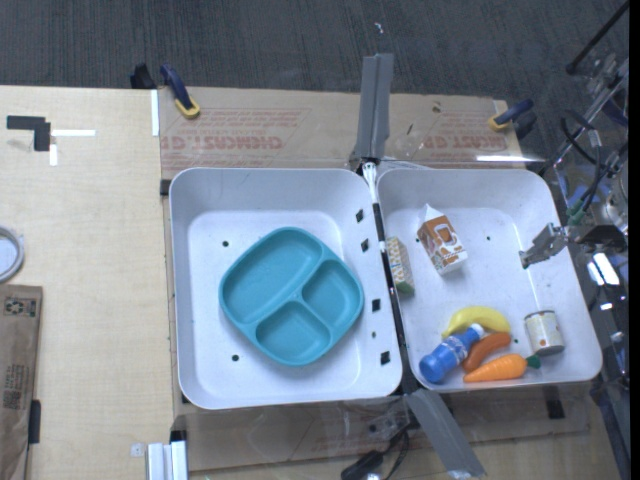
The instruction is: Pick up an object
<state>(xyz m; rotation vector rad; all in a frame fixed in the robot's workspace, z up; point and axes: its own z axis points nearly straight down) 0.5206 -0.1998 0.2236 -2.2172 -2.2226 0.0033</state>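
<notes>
Orange carrot [495, 369]: lay nearest the front wall of the right bin [570, 268], green tip pointing right, touching the bottle and the red-orange piece.
Blue bottle [448, 356]: lay on its side just left of the carrot, cap end pointing up-right, in the front left part of the right bin.
Red-orange piece [487, 348]: an oblong item pressed between the bottle and the carrot; its kind could not be told.
Small can [543, 333]: lay tilted near the right wall, just right of the cluster and apart from it.
Yellow banana [477, 320]: lay behind the bottle, touching the cluster.
Blue divided plate [290, 295]: three compartments, flat on the floor of the left bin [190, 268], near its centre.
Narrow box [400, 266]: lay lengthwise against the left wall of the right bin, beside the divider.
Gripper [542, 246]: metal-grey, over bare floor by the right wall of the right bin, well apart from the carton and behind the can; whether it was open or closed could not be told, and it was not seen holding any item.
Small carton [441, 243]: white and brown, gabled top, tilted, in the middle rear of the right bin.
Cardboard sheet [250, 128]: lay under and behind both bins, printed in red.
Clamps [180, 93]: blue and yellow, at the sheet's far corners.
</notes>
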